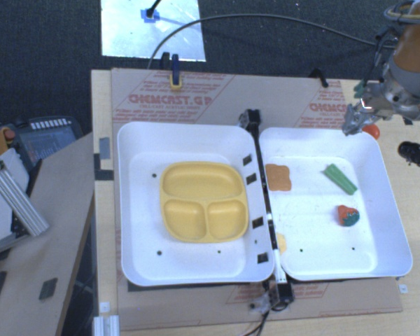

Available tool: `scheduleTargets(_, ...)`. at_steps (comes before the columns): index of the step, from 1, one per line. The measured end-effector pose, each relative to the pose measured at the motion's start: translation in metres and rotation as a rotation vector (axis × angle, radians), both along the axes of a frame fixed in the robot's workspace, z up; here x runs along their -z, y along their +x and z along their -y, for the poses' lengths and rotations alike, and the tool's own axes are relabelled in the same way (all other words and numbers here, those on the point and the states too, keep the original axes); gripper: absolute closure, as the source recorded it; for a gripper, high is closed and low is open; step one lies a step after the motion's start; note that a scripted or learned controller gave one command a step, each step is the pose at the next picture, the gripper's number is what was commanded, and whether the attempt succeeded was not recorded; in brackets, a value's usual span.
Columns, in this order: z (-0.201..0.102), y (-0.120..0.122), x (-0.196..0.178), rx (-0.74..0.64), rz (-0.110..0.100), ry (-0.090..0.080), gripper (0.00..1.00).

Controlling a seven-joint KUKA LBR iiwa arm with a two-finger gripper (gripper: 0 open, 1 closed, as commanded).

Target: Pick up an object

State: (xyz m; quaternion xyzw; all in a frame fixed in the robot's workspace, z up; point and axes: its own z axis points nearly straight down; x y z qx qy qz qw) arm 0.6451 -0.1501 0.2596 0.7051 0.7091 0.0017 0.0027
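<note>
Approach step. Tool [355, 121] hangs over the far right corner of the right bin [378, 261]; cannot tell whether it is wide or narrow. Something orange shows at its tip, unclear what. Candidates on the bin floor: green stick [340, 178], orange-brown slab [278, 177], red-green lump [348, 215]. Next: move inward, descend over one.

Both bins are plain white: the left bin [136, 257] carries a pale yellow divided tray [201, 200], and small black marks dot each floor. In the right bin [385, 257], an orange-brown flat square [278, 177] lies near the left wall, a bright green stick [340, 178] toward the far right corner, and a red lump (with a teal patch on it) [347, 215] by the right side. The bench [217, 93] beneath is tan with faded red lettering. The arm's wrist [413, 51] shows orange above grey metal.
</note>
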Motion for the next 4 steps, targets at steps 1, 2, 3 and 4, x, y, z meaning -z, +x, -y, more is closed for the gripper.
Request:
scheduleTargets(1, -0.057, -0.012, 0.011, -0.003, -0.006, 0.003, 1.00)
scheduleTargets(2, -0.114, -0.028, 0.006, -0.004, -0.005, 0.003, 1.00)
scheduleTargets(3, -0.166, -0.058, 0.010, -0.003, -0.007, 0.004, 1.00)
scheduleTargets(4, -0.223, -0.077, 0.008, -0.005, -0.007, 0.005, 1.00)
